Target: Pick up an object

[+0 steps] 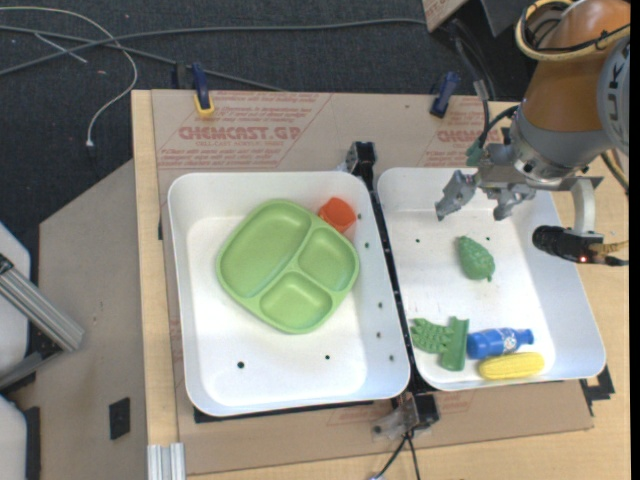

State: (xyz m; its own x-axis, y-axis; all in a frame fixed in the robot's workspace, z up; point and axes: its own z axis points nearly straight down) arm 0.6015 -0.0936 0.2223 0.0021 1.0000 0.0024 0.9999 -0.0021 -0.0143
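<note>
**Gripper poised above the right bin, nothing picked yet**

The gripper [482, 200] hangs over the far part of the right bin [572, 298], its two grey fingers spread apart with nothing between them. The arm [570, 78], grey with an orange band above the wrist, reaches in from the right.

Nearest to the gripper, just in front of it on the bin floor, lies a small green leafy-looking toy [477, 258], apart from the fingers and untouched. Judging by position, this is the likeliest thing to be picked. Further toward the near edge of the same bin sit a green comb-like toy [441, 340], a blue bottle [498, 343] lying on its side, and a yellow corn cob [512, 366], the three close together.

As for progress, the pick looks to be at its approach stage: no object is lifted or gripped, so the descent, the closing of the fingers and the lift all remain.

The left bin [200, 268] holds a green divided plate [288, 265], with a small orange object [338, 213] touching its far rim. Both bins rest on a cardboard sheet [250, 128] clamped to the table [90, 268]. Beyond it the floor is dark carpet [300, 28] with loose white cables [100, 58] trailing across.
</note>
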